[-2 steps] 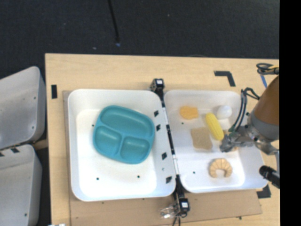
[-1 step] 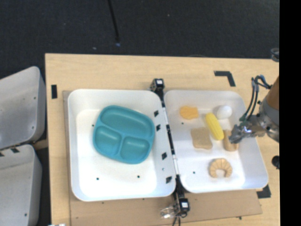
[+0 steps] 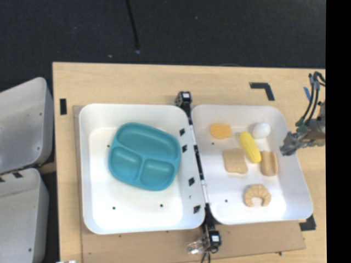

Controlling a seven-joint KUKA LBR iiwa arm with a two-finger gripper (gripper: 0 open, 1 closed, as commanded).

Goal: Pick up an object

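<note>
The right bin [image 3: 290,201] holds several toy foods. An orange round piece [image 3: 220,131] lies at the back left and a white egg [image 3: 260,129] at the back right. A yellow corn cob [image 3: 250,147] lies between them, tilted. Below it sit a tan bread slice [image 3: 235,162] and a tan bun [image 3: 268,163], with a croissant [image 3: 257,195] nearer the front. My gripper [image 3: 288,148] hangs at the bin's right rim, just right of the bun and the egg, with nothing seen in it.
A teal divided plate [image 3: 145,156] lies in the left bin [image 3: 93,201]. A ridge with black clips [image 3: 196,163] separates the two bins. Cables [image 3: 312,100] trail from the wrist at the right edge. Bare wooden bench [image 3: 137,84] surrounds the bins.
</note>
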